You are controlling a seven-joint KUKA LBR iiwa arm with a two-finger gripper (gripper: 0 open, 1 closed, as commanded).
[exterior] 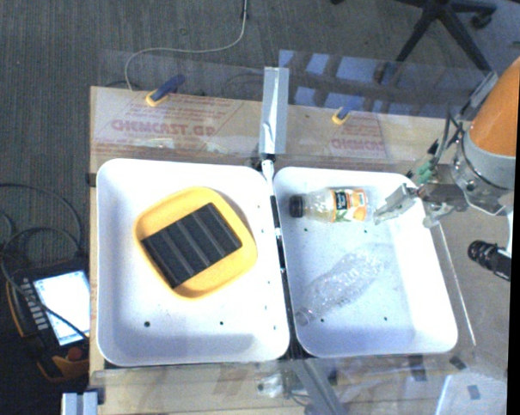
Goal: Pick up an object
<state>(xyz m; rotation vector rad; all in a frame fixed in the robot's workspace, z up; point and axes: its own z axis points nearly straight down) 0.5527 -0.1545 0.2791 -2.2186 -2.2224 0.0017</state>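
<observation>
- A yellow block with a black ribbed top (197,241) is seen lying in the left bin (117,325).
- A small juice bottle (331,205) is seen at the top of the right bin (426,334), with a clear plastic bottle (343,281) lying below it.
- The gripper (412,203) is seen just right of the juice bottle, spread wide, and nothing is held.
- The reaching step is thought to be in hand; next, the gripper must be brought over one thing and closed.

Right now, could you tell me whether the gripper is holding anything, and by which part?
Nothing is held. The two-finger gripper hangs open above the right white bin, beside the small orange-labelled juice bottle.
</observation>
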